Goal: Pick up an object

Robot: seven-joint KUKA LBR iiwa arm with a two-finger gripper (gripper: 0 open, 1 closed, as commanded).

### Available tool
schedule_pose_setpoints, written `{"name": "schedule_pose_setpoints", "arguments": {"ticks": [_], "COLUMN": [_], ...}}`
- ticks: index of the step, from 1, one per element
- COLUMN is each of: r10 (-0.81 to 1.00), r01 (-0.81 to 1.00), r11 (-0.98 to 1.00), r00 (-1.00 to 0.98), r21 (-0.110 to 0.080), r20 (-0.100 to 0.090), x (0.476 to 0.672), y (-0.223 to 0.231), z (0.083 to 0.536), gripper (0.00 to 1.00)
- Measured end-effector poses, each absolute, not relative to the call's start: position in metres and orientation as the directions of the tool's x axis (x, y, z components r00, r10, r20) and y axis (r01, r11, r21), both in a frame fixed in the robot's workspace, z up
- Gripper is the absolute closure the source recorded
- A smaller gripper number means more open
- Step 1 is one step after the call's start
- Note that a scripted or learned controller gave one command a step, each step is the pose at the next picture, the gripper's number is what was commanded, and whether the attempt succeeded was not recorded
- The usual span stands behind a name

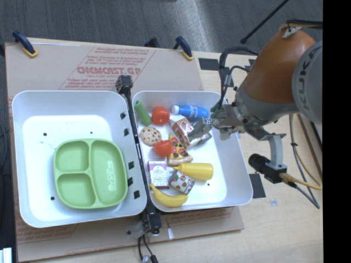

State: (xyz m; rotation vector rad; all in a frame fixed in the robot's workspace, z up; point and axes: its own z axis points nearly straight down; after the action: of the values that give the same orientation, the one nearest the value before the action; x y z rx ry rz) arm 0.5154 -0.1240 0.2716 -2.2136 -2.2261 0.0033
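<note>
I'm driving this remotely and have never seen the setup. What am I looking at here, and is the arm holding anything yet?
One camera looks down at a slant on a bench with two shallow white bins. The left bin holds a green divided plate. The right bin holds toy food: a banana, a yellow bottle, a blue bottle, a cookie, a tomato and more. The grey and orange arm reaches in from the right; its gripper is low over the pile's upper right. I cannot tell whether it grips anything.
</note>
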Motion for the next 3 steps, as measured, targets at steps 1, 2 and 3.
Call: {"name": "schedule_pose_setpoints", "arguments": {"ticks": [1, 2, 3], "r10": [1.0, 1.0, 1.0], "r01": [1.0, 1.0, 1.0], "r11": [0.004, 0.009, 0.015], "r00": [-0.003, -0.009, -0.014], "r21": [0.027, 0.023, 0.021], "r20": [-0.007, -0.01, -0.011], "x": [0.564, 0.564, 0.564], "y": [-0.129, -0.13, -0.13], "z": [0.121, 0.131, 0.141], "gripper": [0.0, 1.0, 1.0]}}
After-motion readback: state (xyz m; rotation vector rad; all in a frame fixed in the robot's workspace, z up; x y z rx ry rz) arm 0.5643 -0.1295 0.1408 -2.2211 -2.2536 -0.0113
